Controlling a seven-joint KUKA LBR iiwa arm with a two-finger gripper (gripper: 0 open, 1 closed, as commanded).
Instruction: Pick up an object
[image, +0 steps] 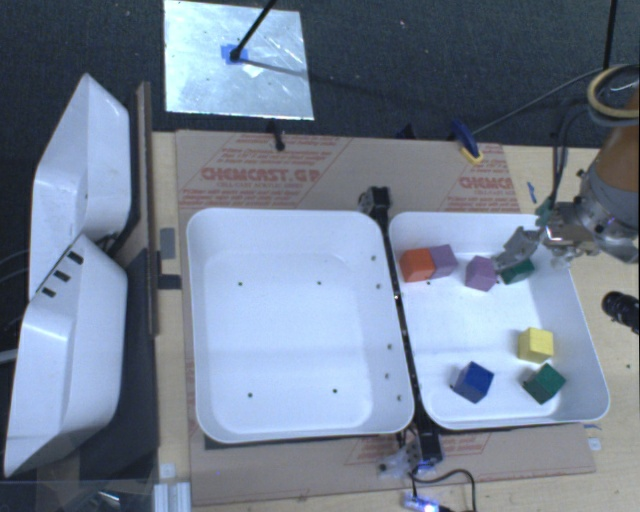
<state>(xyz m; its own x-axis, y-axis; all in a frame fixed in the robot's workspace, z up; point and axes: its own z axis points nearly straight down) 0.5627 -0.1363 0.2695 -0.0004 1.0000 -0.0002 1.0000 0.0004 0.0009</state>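
Note:
The right bin (500, 405) holds several small blocks. An orange block (417, 265) and a purple block (443, 257) touch near its back left corner. Another purple block (481, 272) lies to their right. A dark green block (517, 271) sits beside it, right under the tip of my gripper (522, 247), which reaches in over the bin's back right part. Whether the gripper touches that block is unclear. Toward the front lie a yellow block (535, 344), a blue block (472, 381) and a green block (543, 383).
The left bin (200, 300) stands beside the right one, with a black divider clip (377, 198) between them at the back. White housings (75, 270) stand at the far left. A metal sheet (238, 60) lies behind the bench. Cables run at the right.

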